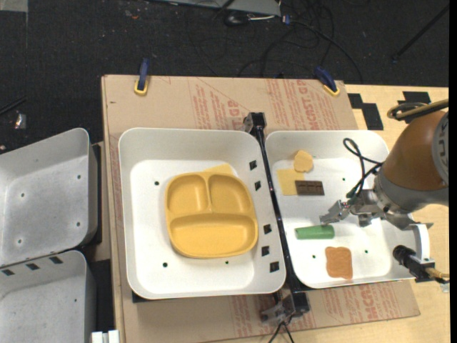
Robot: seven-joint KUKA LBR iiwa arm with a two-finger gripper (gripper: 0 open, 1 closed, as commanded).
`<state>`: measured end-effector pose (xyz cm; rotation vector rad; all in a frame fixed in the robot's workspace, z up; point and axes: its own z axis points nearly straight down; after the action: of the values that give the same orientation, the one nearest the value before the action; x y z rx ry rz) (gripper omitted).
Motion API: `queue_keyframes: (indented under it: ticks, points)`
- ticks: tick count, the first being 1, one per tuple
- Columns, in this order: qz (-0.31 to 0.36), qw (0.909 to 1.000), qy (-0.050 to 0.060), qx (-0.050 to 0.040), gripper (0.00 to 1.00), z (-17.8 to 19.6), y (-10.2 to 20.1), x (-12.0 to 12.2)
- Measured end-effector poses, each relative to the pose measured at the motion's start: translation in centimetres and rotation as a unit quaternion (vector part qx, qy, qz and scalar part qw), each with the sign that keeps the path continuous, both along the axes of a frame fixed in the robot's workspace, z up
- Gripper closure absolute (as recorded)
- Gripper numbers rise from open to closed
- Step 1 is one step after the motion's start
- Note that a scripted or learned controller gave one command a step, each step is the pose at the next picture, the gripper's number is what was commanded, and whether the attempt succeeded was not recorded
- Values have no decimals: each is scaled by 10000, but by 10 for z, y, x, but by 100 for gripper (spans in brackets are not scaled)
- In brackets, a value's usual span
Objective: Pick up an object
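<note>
Likely light, rigid and smooth, the green block (314,231) lies low in the right bin (377,275), best pinched across its short sides. The gripper (333,214) hovers just above it, fingers spread, grasping nothing.

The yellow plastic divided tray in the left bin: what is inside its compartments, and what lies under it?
The yellow plastic divided tray holds nothing visible in its three compartments. It rests on the left white bin. The floor beneath it is covered.
</note>
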<state>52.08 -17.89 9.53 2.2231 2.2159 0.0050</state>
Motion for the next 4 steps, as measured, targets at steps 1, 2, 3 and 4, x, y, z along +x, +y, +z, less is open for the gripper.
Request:
queue_keyframes:
  ticks: [1,2,3,4]
  points:
    - [4,10000,14,-3,100,10,0,-1]
    - [4,10000,-4,-14,100,67,-9,-6]
    - [28,10000,-9,-15,100,120,-9,-4]
    - [56,10000,26,11,100,116,53,-6]
